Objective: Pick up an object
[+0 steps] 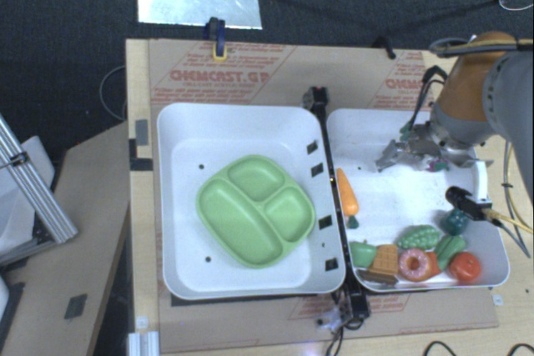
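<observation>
Camera view, left to right: a green plate (254, 211) fills the left bin (179, 137). In the right bin (375, 129), a carrot (347, 192) lies along the left wall, apart from the toy food at the front edge. Probably light, stiff, slick plastic; best pinched mid-body. The gripper (399, 152) hovers near the back edge, jaws apart, holding nothing.

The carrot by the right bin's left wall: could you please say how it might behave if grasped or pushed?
The carrot looks like stiff moulded plastic, so probably rigid and light. Its tapered, rounded form may roll or pivot when nudged. Lying against the bin wall, it leaves little finger clearance there.
</observation>
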`<state>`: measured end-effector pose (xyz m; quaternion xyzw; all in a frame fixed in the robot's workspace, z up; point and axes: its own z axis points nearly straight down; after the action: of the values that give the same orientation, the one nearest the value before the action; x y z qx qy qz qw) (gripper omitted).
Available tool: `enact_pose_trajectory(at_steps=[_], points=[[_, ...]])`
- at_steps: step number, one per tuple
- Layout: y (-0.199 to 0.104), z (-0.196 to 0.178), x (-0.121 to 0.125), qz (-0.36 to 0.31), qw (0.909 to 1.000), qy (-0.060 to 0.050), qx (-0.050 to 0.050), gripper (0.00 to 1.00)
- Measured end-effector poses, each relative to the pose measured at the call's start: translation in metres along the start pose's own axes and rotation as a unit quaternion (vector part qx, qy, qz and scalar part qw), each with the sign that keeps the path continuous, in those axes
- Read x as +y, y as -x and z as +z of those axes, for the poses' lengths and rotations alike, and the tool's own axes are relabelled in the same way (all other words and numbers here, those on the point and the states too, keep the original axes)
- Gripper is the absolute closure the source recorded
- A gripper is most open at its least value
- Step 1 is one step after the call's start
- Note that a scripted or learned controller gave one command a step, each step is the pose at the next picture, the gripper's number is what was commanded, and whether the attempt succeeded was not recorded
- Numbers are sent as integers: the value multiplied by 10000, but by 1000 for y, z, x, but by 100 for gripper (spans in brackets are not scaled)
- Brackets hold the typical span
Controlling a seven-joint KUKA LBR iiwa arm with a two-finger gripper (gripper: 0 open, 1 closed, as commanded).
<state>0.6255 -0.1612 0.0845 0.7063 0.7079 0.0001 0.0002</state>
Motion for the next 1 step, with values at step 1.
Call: enact_pose_trajectory(at_steps=[1], points=[[0,-12,1,-3,10000,20,-2,100]])
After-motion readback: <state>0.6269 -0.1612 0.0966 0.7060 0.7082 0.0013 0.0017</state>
